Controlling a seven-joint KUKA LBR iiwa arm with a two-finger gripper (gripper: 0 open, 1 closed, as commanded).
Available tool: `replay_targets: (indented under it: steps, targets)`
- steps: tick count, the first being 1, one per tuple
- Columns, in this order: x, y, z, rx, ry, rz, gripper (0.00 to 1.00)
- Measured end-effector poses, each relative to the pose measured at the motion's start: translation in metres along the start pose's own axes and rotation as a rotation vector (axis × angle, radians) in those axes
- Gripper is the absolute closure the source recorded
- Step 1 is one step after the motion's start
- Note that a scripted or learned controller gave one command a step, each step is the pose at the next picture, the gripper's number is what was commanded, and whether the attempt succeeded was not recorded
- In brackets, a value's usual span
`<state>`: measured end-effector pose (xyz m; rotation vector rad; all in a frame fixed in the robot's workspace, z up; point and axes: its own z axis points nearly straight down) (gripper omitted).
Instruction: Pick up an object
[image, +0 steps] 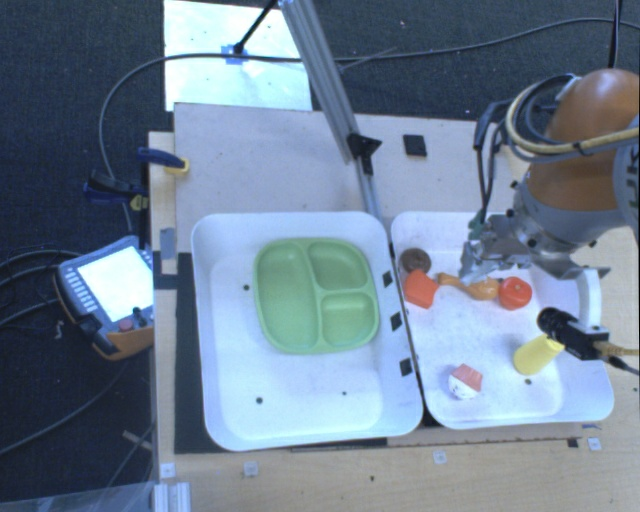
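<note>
My gripper (474, 266) hangs low over the back of the right bin (500, 408), just above a long orange piece (474, 290) lying on the bin floor. A red-orange block (421, 290) lies to the left of that piece and a red round object (515, 293) to its right. A brown disc (414, 261) rests near the bin's back left corner. Toward the front are a yellow object (536, 355) and a small red and white object (465, 381). Nothing appears lifted off the bin floor.
The left bin (235, 400) holds a green divided plate (316, 294). A grey pole (330, 80) slants over the bench behind the bins. The arm's grey body and orange band (585, 120) overhang the right bin's back right. A black fitting (572, 332) sticks out near the yellow object.
</note>
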<state>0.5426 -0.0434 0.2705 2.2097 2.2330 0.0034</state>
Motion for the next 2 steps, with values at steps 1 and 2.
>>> replay_targets:
  steps: [1, 2]
  targets:
    - [0.054, -0.005, 0.004, 0.001, 0.000, 0.001, 1.00]
    - [0.105, 0.001, 0.017, 0.001, 0.000, 0.001, 1.00]
